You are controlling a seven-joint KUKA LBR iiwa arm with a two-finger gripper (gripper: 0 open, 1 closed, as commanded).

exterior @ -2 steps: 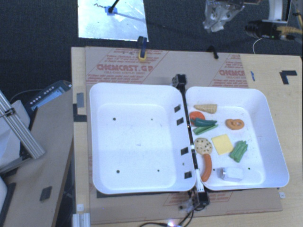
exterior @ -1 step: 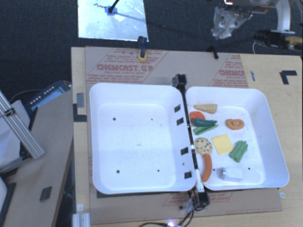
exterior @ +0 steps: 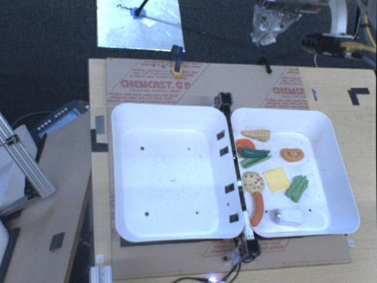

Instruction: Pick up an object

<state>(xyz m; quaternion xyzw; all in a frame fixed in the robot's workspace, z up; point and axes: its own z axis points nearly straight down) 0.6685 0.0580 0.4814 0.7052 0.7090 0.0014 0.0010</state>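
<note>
The grey arm's two-finger gripper point(exterior: 268, 35) hangs blurred beyond the bench's far edge, partly cut off at the top; its state cannot be told. The right shallow white bin point(exterior: 339, 158) holds a yellow cheese square point(exterior: 276, 179) mid-floor, a brown pretzel point(exterior: 291, 154), a chocolate-chip cookie point(exterior: 253, 182), a white block point(exterior: 287, 217) near its front edge, and an orange sausage point(exterior: 257, 208) along the left wall.

Two bins sit side by side on the surface point(exterior: 330, 93); toy foods lie in the right bin point(exterior: 330, 158), beside the left bin point(exterior: 171, 175).
</note>
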